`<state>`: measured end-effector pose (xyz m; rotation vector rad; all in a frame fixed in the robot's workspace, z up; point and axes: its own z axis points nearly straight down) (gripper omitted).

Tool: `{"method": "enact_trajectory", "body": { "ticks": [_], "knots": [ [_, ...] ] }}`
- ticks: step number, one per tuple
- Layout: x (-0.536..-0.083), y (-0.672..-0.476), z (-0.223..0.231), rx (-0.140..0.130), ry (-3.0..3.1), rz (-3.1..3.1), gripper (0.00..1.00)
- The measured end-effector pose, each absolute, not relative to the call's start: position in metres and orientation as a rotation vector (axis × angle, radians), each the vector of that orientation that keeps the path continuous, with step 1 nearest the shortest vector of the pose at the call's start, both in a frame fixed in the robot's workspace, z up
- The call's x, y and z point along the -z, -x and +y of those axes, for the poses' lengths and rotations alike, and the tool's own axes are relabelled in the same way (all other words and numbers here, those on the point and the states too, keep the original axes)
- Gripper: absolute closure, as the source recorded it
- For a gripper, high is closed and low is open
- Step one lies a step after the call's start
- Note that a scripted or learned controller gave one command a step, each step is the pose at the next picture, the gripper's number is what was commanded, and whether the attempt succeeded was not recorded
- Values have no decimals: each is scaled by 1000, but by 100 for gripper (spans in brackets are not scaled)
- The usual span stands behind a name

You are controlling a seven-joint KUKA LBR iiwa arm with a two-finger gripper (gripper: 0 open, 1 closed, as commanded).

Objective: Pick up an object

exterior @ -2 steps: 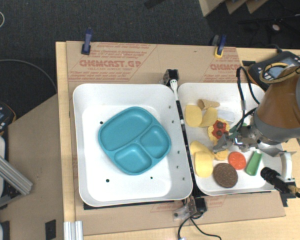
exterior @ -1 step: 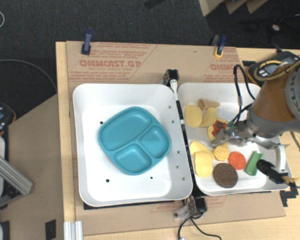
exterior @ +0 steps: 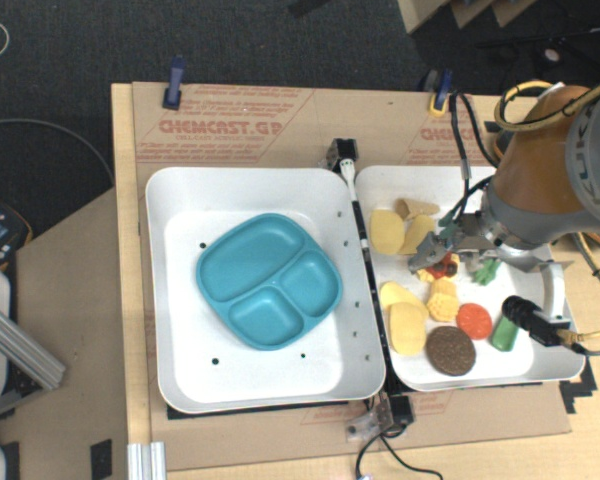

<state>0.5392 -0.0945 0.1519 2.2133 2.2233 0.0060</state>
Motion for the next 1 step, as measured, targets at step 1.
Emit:
{"method": "enact_trajectory", "body": {
  "ticks": [1],
  "knots": [
    [-146,-476,-92,5,-2229,2223,0]
  ]
}}
